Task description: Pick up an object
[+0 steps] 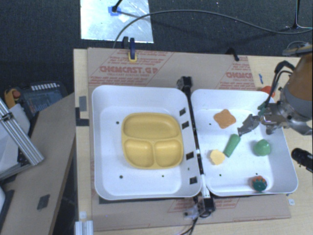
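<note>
Right bin contains five small objects: an orange flat piece toward the far side, a green cylinder lying at a slant near the bin's middle, a yellow chunk touching or just beside the cylinder's lower end, a green rounded object to the right of the cylinder, and a small multicoloured ball near the bin's near right corner. All five lie on the bin floor; none is lifted. The hand is above the right bin, between the orange piece and the green rounded object, just past the upper end of the green cylinder. Its dark fingers point toward the left of the view; no object is seen between them, and how far apart they stand cannot be told from this view. The grey arm enters from the right edge, orange band at the top. Left bin holds a yellow divided tray with three compartments, roughly centred. Both bins sit side by side on a board on the worktop.
</note>
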You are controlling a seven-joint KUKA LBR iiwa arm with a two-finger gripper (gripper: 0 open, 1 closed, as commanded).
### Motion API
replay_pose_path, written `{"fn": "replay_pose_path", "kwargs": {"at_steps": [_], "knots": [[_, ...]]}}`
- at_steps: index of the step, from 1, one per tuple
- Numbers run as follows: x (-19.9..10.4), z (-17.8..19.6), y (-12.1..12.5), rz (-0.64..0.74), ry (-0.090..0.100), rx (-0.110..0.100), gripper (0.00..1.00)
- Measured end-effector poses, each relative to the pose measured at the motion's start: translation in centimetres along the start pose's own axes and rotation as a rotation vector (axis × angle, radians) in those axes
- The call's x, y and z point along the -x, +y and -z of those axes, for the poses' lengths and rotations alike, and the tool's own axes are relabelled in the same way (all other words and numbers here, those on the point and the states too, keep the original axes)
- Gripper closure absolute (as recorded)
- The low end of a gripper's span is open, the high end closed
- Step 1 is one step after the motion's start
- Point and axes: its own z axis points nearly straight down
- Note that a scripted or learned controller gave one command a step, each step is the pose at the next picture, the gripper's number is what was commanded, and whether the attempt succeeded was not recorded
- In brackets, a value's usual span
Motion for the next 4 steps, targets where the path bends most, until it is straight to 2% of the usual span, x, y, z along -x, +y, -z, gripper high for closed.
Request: {"fn": "replay_pose_path", "kwargs": {"at_steps": [1, 3, 4], "knots": [[0.0, 0.6, 0.2, 0.003, -0.002, 0.012, 0.0], [-0.4, -8.0, 0.6, 0.0, 0.0, 0.007, 0.0], [0.0, -14.2, 0.7, 0.0, 0.0, 0.007, 0.0]]}}
